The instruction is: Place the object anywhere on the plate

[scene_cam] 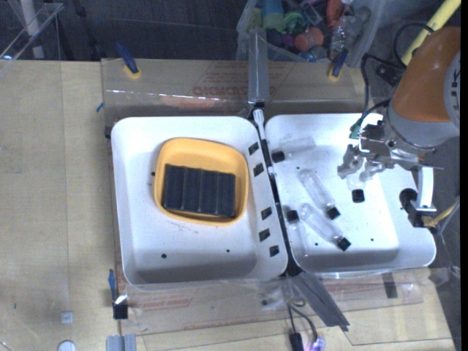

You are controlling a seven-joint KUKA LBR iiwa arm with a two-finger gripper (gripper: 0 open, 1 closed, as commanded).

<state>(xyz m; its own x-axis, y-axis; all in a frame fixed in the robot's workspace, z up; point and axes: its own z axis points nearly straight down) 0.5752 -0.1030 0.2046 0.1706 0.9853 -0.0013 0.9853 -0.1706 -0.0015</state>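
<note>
**Over the right bin: arm low, plate across the divider**

Fingers (358, 168) hang above the right bin (380, 248); their state cannot be told. Clear objects (316, 196) lie mid-bin, apart from them. Yellow plate (199, 153) with dark block (202, 191) occupies the left bin (139, 254).

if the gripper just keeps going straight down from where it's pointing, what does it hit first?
Probably the bare floor of the right bin. The gripper hangs over the bin's upper right part, pointing down. A small black piece lies just below it in the picture and could be touched first; depth is unclear from this slanted view.
</note>
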